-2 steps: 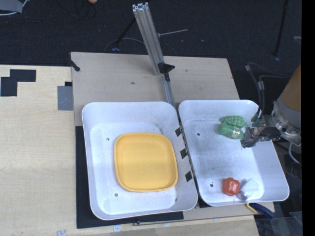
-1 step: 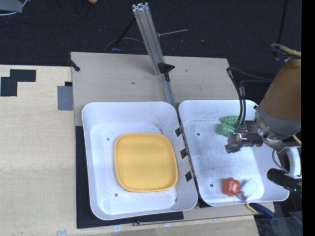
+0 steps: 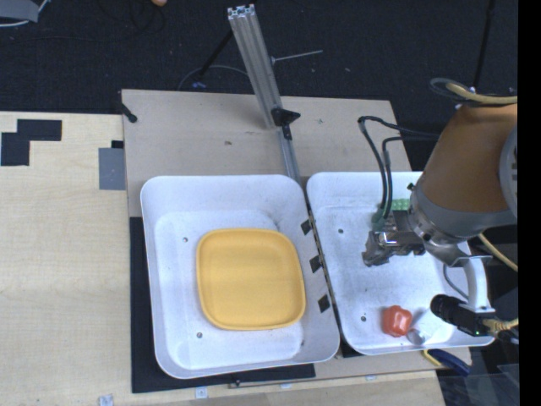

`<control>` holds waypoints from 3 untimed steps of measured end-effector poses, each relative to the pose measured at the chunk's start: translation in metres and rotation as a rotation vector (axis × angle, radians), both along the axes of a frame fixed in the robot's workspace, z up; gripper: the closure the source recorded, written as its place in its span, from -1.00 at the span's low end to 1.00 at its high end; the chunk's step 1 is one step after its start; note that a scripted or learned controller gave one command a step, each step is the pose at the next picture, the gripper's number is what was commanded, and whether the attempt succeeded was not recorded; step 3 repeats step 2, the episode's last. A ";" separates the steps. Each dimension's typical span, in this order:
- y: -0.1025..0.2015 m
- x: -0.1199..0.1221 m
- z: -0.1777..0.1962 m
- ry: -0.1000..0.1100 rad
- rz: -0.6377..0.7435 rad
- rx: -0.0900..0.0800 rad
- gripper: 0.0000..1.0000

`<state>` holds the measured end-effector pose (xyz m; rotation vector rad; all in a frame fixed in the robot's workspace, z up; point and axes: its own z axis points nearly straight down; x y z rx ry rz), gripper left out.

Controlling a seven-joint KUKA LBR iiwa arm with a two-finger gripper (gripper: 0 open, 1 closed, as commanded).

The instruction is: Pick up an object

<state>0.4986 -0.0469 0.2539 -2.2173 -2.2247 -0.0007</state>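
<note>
Two white bins sit on the desk; the tool (image 3: 385, 248), its grip unreadable from above, should drop squarely over the red object (image 3: 396, 320) nearby.

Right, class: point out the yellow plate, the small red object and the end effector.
yellow plate (image 3: 250, 278), camera view, centre of its face.
small red object (image 3: 396, 320), camera view, its middle.
end effector (image 3: 378, 249), camera view, between its fingertips.

Grey arm (image 3: 473, 184) with broad orange band, black cables, perhaps a green connector.
</note>
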 end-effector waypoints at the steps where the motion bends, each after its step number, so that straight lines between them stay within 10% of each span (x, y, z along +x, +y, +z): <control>1: 0.053 0.009 -0.011 0.002 0.000 0.000 1.00; 3: 0.108 0.001 -0.007 0.001 0.001 0.000 1.00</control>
